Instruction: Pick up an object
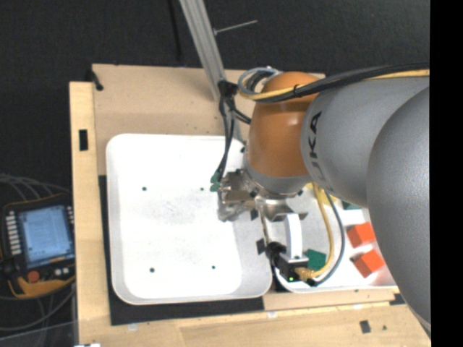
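Note:
My gripper point(278, 230) hangs below the orange wrist band, over the left edge of the right bin point(329, 286), close to the wall shared with the left bin. Just to its lower right lies a small green object point(315, 257). Two orange blocks point(359, 235) point(368, 263) lie further right in the same bin, partly covered by the grey arm. Whether anything is held in the gripper is hidden by the wrist and its fittings.
The left bin point(130, 194) is a wide white tray with a few dark specks. The arm covers most of the right bin. A slanted metal rod point(202, 35) rises behind the bins. A handheld screen unit point(40, 237) lies left of the bench.

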You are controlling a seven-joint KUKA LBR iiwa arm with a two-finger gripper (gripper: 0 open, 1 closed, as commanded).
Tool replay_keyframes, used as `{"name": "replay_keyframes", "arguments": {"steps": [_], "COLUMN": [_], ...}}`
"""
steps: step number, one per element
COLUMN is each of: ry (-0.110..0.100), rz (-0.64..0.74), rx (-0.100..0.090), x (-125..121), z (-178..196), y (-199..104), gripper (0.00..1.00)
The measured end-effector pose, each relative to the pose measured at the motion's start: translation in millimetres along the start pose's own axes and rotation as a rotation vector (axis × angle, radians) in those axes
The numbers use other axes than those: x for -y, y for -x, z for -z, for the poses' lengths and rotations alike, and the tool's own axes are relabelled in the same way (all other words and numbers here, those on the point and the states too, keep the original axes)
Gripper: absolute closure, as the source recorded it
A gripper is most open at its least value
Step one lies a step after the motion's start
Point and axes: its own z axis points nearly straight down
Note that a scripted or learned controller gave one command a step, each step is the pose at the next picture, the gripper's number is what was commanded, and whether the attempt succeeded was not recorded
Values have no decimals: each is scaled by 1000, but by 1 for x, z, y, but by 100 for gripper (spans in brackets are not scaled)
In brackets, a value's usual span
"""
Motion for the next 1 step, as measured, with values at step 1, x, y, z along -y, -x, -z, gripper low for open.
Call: {"name": "replay_keyframes", "arguments": {"steps": [1], "ry": [1], "rz": [-6], "rx": [0], "x": [-1], "z": [0], "y": [3], "gripper": [0]}}
